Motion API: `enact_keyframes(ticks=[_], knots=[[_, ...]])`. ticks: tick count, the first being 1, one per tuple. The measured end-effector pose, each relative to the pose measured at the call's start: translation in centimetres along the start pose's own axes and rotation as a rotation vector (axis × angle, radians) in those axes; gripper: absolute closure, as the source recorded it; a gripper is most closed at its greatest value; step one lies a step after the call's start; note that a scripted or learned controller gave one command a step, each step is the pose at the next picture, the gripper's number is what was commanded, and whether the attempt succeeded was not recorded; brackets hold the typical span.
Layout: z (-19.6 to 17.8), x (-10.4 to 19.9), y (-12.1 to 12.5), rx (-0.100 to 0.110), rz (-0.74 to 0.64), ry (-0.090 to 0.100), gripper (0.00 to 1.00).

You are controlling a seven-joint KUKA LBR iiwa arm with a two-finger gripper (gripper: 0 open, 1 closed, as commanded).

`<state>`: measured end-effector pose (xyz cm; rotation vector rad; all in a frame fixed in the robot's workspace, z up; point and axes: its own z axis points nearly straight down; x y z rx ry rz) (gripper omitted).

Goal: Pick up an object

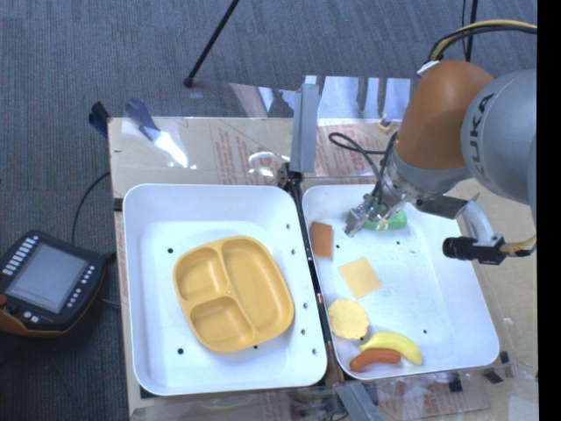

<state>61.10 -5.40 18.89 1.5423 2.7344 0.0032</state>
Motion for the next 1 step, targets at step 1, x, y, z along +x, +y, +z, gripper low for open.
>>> enact_keyframes(ticks=[1], knots=[[0.31,2.75,5.48,0.006,0.387,0.002,1.0]])
